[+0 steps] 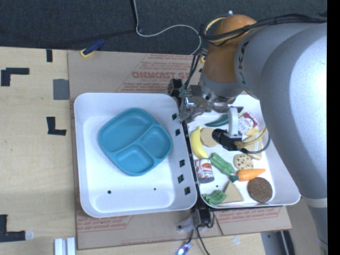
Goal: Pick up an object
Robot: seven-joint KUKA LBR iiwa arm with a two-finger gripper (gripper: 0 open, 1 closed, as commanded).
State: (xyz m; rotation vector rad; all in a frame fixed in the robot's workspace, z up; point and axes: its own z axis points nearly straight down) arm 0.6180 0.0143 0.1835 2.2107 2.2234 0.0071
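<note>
The right bin (287,198) holds several toy foods: a yellow banana (197,142), a red and white can (205,170), a green pickle (222,163), a chocolate-chip cookie (243,161), an orange carrot (251,174) and a brown round patty (260,189). A red and white packet (247,125) lies at the back. My gripper (187,109) hangs over the bin's back left corner, just above the banana's upper end, by the wall between the bins. Nothing can be seen in its grasp.
The left bin (87,142) holds a blue divided plate (135,141). A green leafy piece (214,197) and a tan wedge (234,193) lie at the right bin's front. The grey arm covers that bin's back right part.
</note>
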